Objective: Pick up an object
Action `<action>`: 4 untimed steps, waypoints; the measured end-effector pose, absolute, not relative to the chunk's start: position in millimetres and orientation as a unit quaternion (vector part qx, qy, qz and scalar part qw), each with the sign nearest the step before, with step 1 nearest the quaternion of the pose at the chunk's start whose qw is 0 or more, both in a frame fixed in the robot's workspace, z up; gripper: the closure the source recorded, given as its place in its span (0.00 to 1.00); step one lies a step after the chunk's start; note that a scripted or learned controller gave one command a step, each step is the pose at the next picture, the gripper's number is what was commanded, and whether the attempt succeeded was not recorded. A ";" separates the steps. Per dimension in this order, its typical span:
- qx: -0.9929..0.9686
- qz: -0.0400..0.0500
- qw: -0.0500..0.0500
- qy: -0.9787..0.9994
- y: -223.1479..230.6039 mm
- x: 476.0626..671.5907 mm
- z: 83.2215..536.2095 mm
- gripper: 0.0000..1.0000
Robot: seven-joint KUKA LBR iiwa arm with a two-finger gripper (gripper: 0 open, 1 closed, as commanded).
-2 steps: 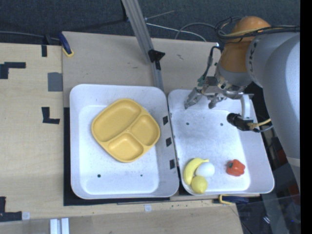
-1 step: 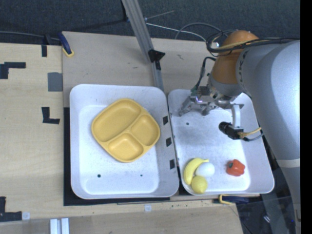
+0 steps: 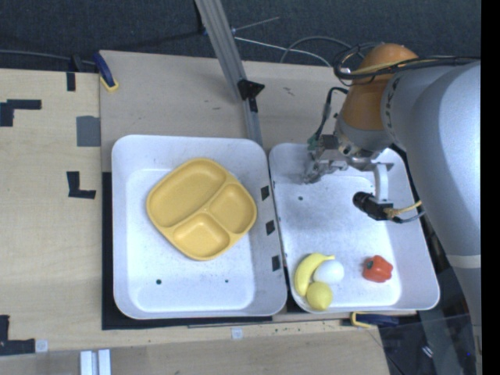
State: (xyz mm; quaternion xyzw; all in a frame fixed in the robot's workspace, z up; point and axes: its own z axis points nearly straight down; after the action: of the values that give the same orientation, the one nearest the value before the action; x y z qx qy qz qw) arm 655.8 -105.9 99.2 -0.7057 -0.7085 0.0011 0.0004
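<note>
Gripper [image 3: 314, 170] hung low at right bin [image 3: 406, 233] far corner, finger state impossible to tell. Banana [image 3: 309, 268], white egg [image 3: 330, 272], lemon [image 3: 319, 294] clustered at near edge; red pepper [image 3: 377, 269] apart. Likely light, hard, slippery toys; pepper's isolated body looked safest across middle.

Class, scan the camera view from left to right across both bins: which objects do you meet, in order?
Yellow divided plate in the left bin → banana → white egg → red pepper, these three in the right bin.
</note>
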 end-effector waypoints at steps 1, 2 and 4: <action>-0.706 -0.001 -0.001 -0.708 -103.7 664.5 145.7 1.00; -0.706 -0.002 -0.002 -0.708 -93.2 669.5 200.7 1.00; -0.705 -0.001 0.001 -0.709 -42.5 657.6 259.8 1.00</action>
State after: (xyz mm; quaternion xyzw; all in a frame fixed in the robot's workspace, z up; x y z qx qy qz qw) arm 657.6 -42.5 259.8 -0.7051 -0.7091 -0.0006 0.0005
